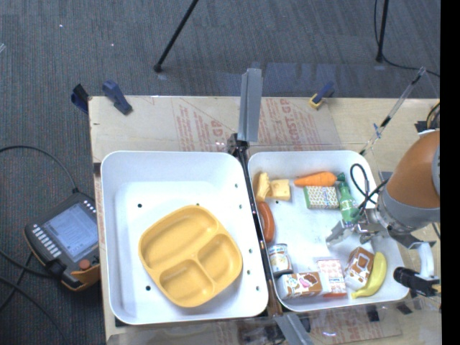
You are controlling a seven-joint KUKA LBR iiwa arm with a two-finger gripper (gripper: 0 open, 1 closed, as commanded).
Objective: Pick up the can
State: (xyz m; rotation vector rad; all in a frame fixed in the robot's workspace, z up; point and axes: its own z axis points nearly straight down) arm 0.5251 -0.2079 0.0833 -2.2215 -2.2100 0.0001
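bench-top right bin (363, 165): can (278, 259) stands upright at near-left wall, well left of gripper (350, 230); jaw state cannot be told.

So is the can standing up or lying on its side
Standing up. The can shows its round top toward the camera with the label below, near the left wall of the right bin, beside the snack box.

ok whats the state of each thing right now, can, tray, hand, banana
can: upright in the right bin, by its left wall, not held
yellow tray: flat in the left bin, nothing in its compartments
hand: low over the right bin, apart from the can
banana: lying by the right bin's near right corner
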